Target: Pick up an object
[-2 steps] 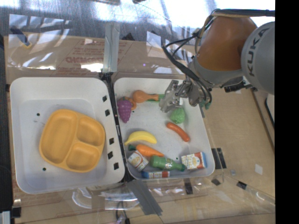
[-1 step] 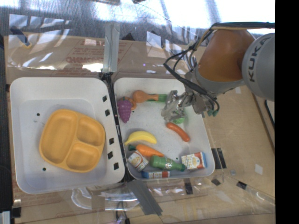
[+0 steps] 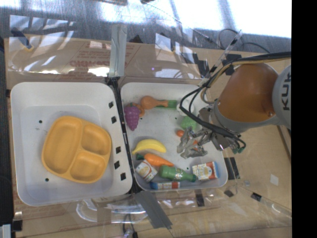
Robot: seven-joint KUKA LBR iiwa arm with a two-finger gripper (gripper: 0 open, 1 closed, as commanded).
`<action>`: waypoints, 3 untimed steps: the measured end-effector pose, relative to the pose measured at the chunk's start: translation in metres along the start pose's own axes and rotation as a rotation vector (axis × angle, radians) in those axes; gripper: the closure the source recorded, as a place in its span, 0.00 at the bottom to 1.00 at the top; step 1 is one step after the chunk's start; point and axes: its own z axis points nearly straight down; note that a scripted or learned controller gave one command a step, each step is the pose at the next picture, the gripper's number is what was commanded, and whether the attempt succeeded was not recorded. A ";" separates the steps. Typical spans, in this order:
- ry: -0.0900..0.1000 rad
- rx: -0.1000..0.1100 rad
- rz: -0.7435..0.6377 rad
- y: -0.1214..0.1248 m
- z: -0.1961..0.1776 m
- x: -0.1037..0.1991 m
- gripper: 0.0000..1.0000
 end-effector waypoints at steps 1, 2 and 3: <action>-0.008 0.005 0.030 0.000 -0.059 -0.072 1.00; -0.001 0.001 -0.242 -0.049 -0.030 -0.030 1.00; -0.001 -0.001 -0.096 -0.020 -0.008 -0.072 1.00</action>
